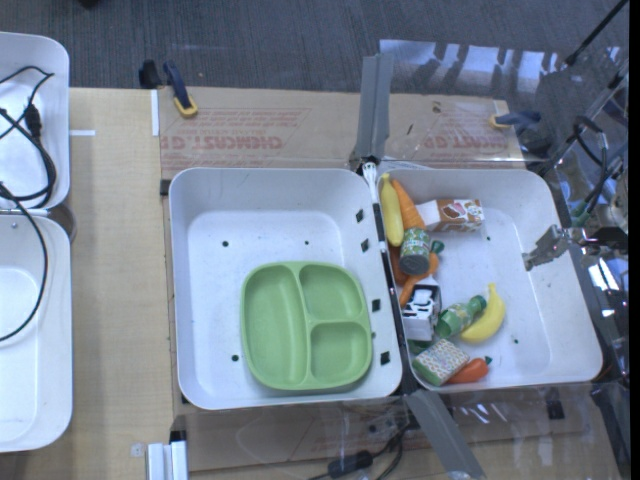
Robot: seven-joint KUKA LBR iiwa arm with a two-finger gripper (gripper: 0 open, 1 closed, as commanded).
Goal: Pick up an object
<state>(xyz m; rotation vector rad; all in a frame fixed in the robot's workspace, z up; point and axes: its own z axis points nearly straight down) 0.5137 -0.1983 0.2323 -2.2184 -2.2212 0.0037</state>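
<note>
**Gripper at the right bin's edge, objects heaped along the divider**

Camera view, looking down at a slant. You have two white bins side by side on the bench. The left bin point(200, 268) holds a green divided tray point(305, 325), lying flat toward its near right corner, three compartments up.

The right bin point(540, 318) carries the pickable clutter, nearly all of it pressed against its left wall. From the far end to the near end you see: a yellow banana point(390, 213) lying lengthwise against the wall, a carrot point(407, 206) just beside it, a small brown-and-white carton point(452, 214) touching the carrot's right side, and a dark can with a green label point(415, 251) below them. Further toward you sits a black-and-white carton point(422, 310), then a green bottle point(460, 318) leaning against a second banana point(487, 315). Nearest you, a green patterned packet point(440, 360) lies with an orange-red piece point(470, 370) touching its right edge.

The gripper point(545, 248) shows as a grey metal piece over the right side of the right bin, well apart from the heap. You cannot tell how its jaws stand; the shape is too small and mixes with the bright clutter behind it. Nothing is seen between them.

A blue clamp point(178, 88) sits on the far bench edge, above the left bin.
</note>
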